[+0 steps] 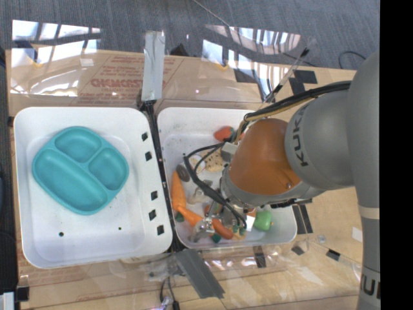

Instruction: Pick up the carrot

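I see my pincer (216, 225) low in the right bin (169, 173), by its near wall, but I cannot tell its state under the glossy orange wrist band (258, 160). The carrot (178, 199), long, tapered and smooth orange, lies along the bin's left wall, just beside the pincer. A rounded green piece (262, 221) sits near. The left bin (77, 244) holds a teal, three-compartment plastic tray (79, 168).

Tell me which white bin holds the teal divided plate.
The left bin: the teal divided plate lies alone in it. The right bin holds the carrot, other small items and the arm's end effector.
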